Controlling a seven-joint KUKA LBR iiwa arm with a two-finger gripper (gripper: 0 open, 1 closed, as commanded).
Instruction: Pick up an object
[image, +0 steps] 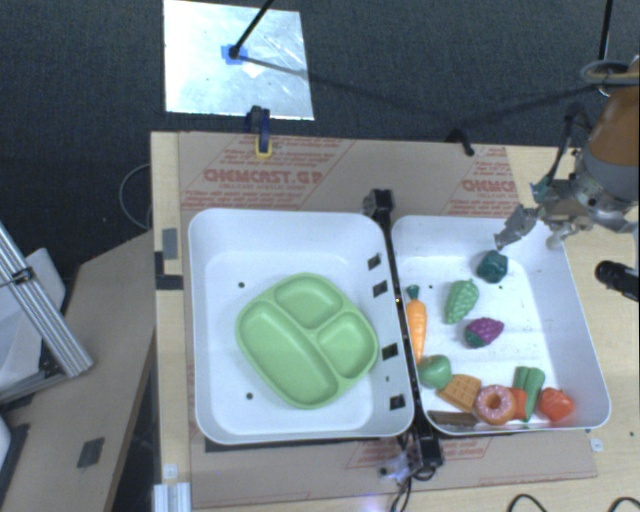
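My gripper (533, 231) hangs over the far part of the right bin (580, 330), fingers spread open with nothing between them. Just below and left of its left fingertip lies a dark teal toy (491, 266). Closer to the front are a green bumpy toy (458, 300), a purple grape bunch (484, 330) and an orange carrot (416, 322) beside the bin's left wall. Along the near edge lie a green round piece (434, 371), a waffle-like cracker (461, 390), a pink donut (494, 403), a green pepper (527, 385) and a red tomato (556, 403).
The left bin (215, 300) holds a light green divided plate (305, 340). A black divider with clips (390, 300) runs between the bins. The grey arm (610, 170) comes in over the bench's far right corner.
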